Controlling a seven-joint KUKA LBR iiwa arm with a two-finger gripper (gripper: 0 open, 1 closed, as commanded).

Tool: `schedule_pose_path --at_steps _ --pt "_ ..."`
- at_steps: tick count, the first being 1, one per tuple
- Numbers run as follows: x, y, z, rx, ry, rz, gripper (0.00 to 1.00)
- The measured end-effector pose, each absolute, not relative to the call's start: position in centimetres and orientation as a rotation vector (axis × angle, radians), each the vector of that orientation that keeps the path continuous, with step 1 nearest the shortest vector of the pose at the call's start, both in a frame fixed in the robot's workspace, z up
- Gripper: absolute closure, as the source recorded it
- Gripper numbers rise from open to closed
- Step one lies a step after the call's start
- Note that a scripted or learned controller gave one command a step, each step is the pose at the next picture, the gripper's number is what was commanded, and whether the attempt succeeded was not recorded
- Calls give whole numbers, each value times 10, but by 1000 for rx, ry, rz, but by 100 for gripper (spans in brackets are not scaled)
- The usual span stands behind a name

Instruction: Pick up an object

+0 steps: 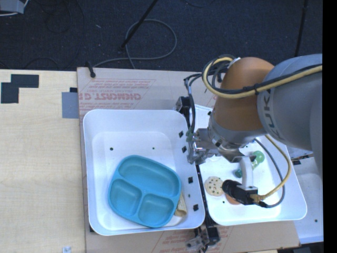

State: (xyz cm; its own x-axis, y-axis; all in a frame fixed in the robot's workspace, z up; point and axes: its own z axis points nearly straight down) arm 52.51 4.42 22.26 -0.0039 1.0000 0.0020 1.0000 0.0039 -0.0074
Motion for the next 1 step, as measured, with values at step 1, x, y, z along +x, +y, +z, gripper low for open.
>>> schedule_pose_path --at_steps 1 --pt "497 79 220 -2214 -2221 7 100"
